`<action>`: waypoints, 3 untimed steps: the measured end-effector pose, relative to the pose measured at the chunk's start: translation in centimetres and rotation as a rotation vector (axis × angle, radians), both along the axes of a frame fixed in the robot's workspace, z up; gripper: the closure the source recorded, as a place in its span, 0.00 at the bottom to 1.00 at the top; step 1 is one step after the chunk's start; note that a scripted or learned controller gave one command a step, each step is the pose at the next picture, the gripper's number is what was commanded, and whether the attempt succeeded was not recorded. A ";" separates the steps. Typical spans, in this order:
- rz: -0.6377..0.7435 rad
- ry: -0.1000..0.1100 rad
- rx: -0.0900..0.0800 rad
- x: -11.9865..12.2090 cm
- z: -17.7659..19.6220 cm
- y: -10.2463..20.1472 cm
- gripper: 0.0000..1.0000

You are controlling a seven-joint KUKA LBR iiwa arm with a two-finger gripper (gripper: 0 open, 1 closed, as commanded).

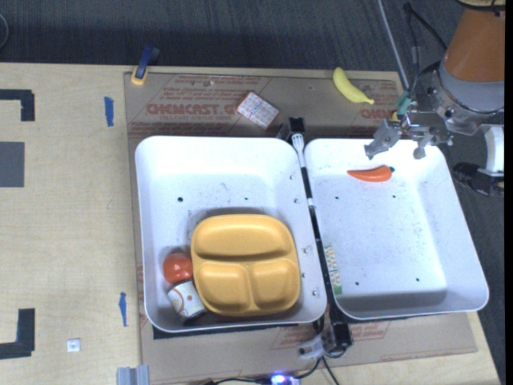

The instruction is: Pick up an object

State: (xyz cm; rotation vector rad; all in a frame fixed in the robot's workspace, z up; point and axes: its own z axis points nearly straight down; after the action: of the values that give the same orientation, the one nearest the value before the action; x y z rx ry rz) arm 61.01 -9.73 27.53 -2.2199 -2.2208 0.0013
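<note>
A: Target first. Orange carrot-like piece (369,174) lies flat in the right bin (449,291), near the far wall. Small, tapered, smooth, looks like plastic.

B: Gripper (398,144)?

A: Up above the far rim, just beside that piece, not touching it. We read the two metal fingers (378,147) as spread apart, nothing between them. So nothing is picked yet.

B: Step, then?

A: We'd call it the approach, hovering before descent. Next move, by our guess: shift slightly toward the piece, drop, straddle its thin body, close. Piece is low and slick, and the wall is close, so a slip is likely.

B: Left bin (152,159)?

A: Yellow compartment tray (243,261), rounded corners, glossy, three hollows. Beside it a red-orange ball (176,267) and a small white cylinder (185,298) with orange marks, both touching the tray edge.

B: Outside the bins?

A: Yellow banana (352,87) on the cardboard behind, likely plastic. Small patterned packet (256,109) too. Bins are shallow, white, matte, speckled.
</note>
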 end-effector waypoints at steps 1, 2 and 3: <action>-0.001 0.000 -0.001 2.2 -10.8 -7.3 0.00; 0.001 -0.004 -0.001 3.7 -18.9 -3.9 0.00; 0.000 -0.005 -0.002 3.7 -17.9 -3.9 1.00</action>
State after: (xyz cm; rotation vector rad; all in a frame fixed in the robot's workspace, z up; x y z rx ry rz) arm 64.74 -13.64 9.61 -2.2233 -2.2242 -0.0028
